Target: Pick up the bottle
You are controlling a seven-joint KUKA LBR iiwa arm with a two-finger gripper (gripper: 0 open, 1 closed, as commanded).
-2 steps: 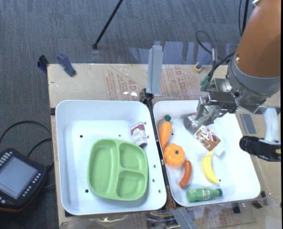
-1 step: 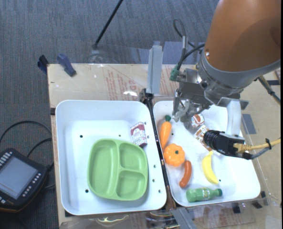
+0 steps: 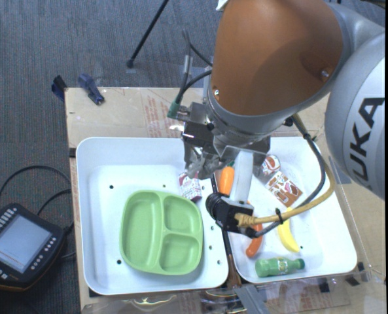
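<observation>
Approach step: the claw (image 3: 203, 169), whose grip I cannot tell, hangs well apart from the green bottle (image 3: 279, 265); it must travel there.

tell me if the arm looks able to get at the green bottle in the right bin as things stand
Probably yes. The green bottle lies on its side near the front of the right bin, uncovered, with only the banana close by. The end effector sits well back toward the bins' divider.
</observation>
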